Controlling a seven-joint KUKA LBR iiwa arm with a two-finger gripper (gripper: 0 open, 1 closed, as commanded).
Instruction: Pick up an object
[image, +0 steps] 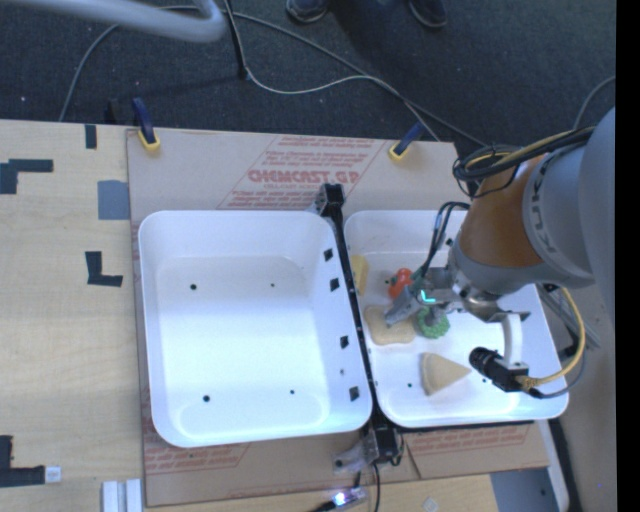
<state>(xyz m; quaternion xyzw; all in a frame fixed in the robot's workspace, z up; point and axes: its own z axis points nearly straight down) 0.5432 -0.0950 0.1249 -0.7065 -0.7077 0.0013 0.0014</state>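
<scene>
The grey arm (560, 210) enters from the right edge of the frame, its orange band (500, 225) sitting over the upper right part of the right bin (480, 415). The wrist slants down and to the left, ending with the gripper (412, 300) low over the middle of that bin, where a small teal light glows on it. Whether the gripper is open or closed cannot be told; its tip merges with the things under it.

Just at the gripper tip lie a small orange-red object (401, 279) and a green object (434, 323), both so close that contact cannot be judged. A flat tan piece (388, 328) lies just left and below the tip, a tan wedge (442, 372) sits nearer the lower edge of the bin, and a pale yellow piece (358, 272) rests against the bin's left wall. A black plug on a yellow cable (500, 370) hangs over the lower right of the bin.

On the brown board (300, 170) under the bins, red print reads roughly "CHEMCAST GP"; the smaller lines are too blurred to read.

The left bin (160, 250) fills the centre of the frame, its walls touching the right bin along a dark clipped seam (345, 300). Open floor in the right bin lies along its lower left and top edge.
</scene>
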